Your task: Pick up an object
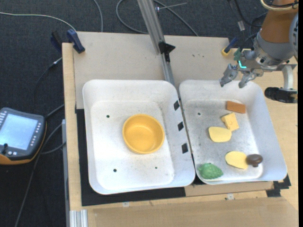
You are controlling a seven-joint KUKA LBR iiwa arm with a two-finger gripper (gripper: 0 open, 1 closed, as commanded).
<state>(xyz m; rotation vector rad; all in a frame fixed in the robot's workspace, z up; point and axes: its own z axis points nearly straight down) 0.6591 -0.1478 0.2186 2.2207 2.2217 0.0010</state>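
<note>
- One green piece [209, 170] lay nearest, below the yellow bowl's [143, 134] right.
- Three yellow pieces, one orange block [235, 107], one brown item [254, 160] lay right of it.
- One gripper [236, 78] hovered farther right, fingers spread, holding nothing.

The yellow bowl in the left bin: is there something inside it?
The yellow bowl stands upright in the left bin, and its inside shows plain yellow with no item in it. The bin floor directly under the bowl is covered.

text: none legible | labels: none | pendant screen [18, 130]: too blurred to read
</note>
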